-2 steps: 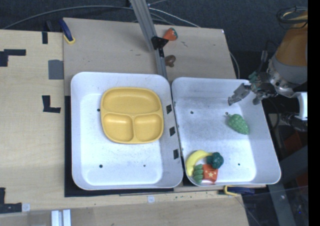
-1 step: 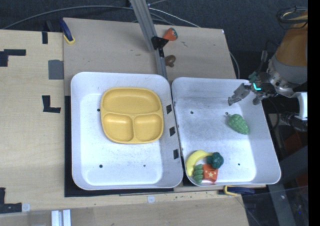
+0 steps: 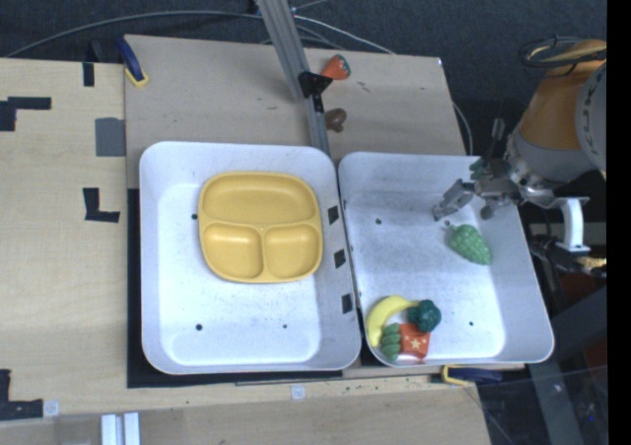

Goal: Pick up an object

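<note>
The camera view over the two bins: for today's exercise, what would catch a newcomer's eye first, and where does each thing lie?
The yellow divided plate stands out most, lying in the left bin. In the right bin, a heap of bright toy food sits at the near left corner, and a green grape bunch lies alone toward the far right. The gripper hangs just beside the grapes, and the arm's orange band glows at the right.

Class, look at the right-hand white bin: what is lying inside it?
Inside the right bin: a green grape bunch near the gripper, and a toy-food cluster in the front corner. Anything beneath that cluster is covered.
</note>
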Motion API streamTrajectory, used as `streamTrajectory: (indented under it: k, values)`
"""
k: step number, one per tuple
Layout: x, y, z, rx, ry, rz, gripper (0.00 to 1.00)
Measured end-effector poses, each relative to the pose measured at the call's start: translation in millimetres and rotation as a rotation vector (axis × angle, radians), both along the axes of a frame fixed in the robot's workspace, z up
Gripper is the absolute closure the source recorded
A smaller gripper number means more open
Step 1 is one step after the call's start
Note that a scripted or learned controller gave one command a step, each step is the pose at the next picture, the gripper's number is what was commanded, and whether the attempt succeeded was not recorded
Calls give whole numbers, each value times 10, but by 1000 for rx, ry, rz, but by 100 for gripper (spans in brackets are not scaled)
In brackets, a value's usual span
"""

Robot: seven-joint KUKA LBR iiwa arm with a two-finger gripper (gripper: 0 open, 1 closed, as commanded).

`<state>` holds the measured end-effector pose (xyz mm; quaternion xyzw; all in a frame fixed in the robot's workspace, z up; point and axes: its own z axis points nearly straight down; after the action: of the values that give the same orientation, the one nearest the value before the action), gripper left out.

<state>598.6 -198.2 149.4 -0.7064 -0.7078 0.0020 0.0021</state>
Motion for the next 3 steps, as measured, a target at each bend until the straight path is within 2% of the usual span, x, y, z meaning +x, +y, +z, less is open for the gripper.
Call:
streamTrajectory:
  k: [1, 2, 3]
  values:
    - [44, 63, -477, 0, 0, 0, 0]
    - [41, 69, -616, -2, -3, 0, 0]
    - [43, 74, -511, -2, -4, 2, 100]
